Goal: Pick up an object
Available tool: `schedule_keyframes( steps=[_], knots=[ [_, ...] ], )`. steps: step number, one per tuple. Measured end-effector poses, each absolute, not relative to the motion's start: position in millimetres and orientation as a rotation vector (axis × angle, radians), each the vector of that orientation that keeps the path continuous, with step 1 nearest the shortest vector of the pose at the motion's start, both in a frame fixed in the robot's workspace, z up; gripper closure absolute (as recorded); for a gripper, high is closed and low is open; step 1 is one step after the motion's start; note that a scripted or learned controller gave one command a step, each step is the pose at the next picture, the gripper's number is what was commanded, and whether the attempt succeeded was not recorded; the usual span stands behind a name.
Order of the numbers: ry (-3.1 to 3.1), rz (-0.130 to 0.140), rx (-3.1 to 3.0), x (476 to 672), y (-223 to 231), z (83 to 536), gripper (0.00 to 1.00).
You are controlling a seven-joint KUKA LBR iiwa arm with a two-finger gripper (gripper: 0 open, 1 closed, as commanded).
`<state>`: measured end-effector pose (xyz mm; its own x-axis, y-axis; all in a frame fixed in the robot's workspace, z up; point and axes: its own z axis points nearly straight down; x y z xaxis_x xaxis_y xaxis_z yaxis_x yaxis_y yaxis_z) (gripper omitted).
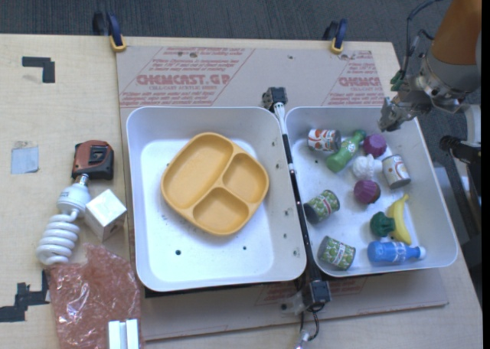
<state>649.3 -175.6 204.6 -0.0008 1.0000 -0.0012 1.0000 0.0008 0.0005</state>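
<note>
Desk (pixel 69 49) carries two white bins. Left bin (pixel 153 248): yellow divided plate (pixel 215 183) at centre. Right bin (pixel 436 210): small toys; purple object (pixel 374 145) at 1 o'clock. Pincer (pixel 390 119) just above bin's 1 o'clock rim, nothing visibly held; opening: cannot tell.

"CHEMCAST GP" on brown backing board (pixel 184 72)

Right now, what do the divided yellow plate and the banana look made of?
Divided yellow plate: likely moulded plastic, matte; uniform colour, soft rounded ridges between its three compartments. Banana: probably a plastic toy, slightly glossy; flat, even yellow, no bruising. Neither can be confirmed from looks alone.
</note>
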Motion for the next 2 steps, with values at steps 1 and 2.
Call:
schedule_keyframes(
  steps=[1,2],
  knots=[
    [2.221,-0.001,2.221,631.4,-194,93,0.0],
    [2.22,0.0,2.222,556.6,-187,93,0.0]
  ],
)
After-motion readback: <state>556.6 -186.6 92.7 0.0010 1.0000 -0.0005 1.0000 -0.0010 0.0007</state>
